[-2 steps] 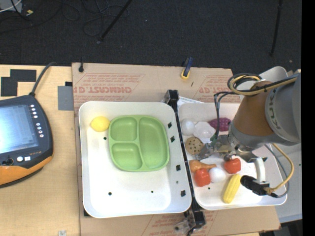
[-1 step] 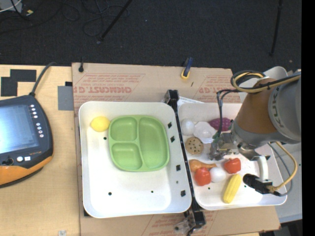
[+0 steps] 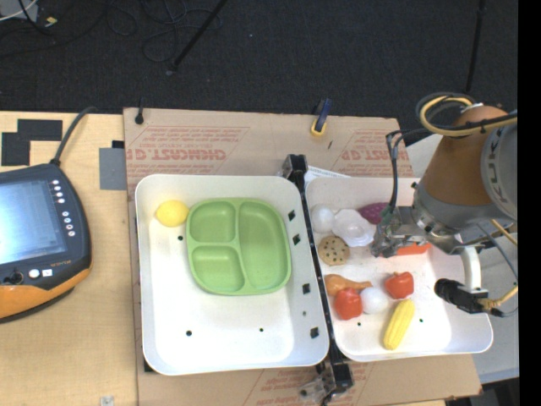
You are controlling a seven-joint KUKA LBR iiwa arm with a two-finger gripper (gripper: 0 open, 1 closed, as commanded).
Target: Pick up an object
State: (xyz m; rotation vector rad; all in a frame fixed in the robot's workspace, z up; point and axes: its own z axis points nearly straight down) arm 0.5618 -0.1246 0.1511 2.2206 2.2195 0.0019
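While the arm (image 3: 461, 172) reaches in from the right, its gripper (image 3: 389, 242) sits low over the right bin (image 3: 461, 332), just beside an orange piece (image 3: 412, 249) that looks like a carrot; whether that piece is touched cannot be told. Pincer state: cannot be made out from this angle.

Bins: two, white, shallow, side by side on a cardboard sheet (image 3: 211, 146).

Left bin (image 3: 220, 337), contents, two items:
- One green divided plate (image 3: 237, 246), three compartments, lying flat near the middle.
- One yellow lemon (image 3: 172, 213), at the upper left corner, just beside the plate.

Right bin, contents, countable items about nine:
- One cookie (image 3: 334, 249), round, with dark chips, near the left wall.
- Two red pieces: a tomato-like one (image 3: 400, 285) and a pepper-like one (image 3: 347, 304).
- One brown drumstick shape (image 3: 347, 283), touching the pepper-like piece.
- One white egg (image 3: 373, 302), between the two red pieces.
- One yellow corn cob (image 3: 398, 324), tilted, nearest the front edge.
- One purple piece (image 3: 374, 212), near the back.
- White lumps (image 3: 340, 222), at the back left; exact number unclear.
- The orange piece, already listed.

Other: one tablet-like pendant (image 3: 35, 235) with a screen on the bench at far left; one blue and yellow clamp (image 3: 320, 118) on the cardboard's far edge.
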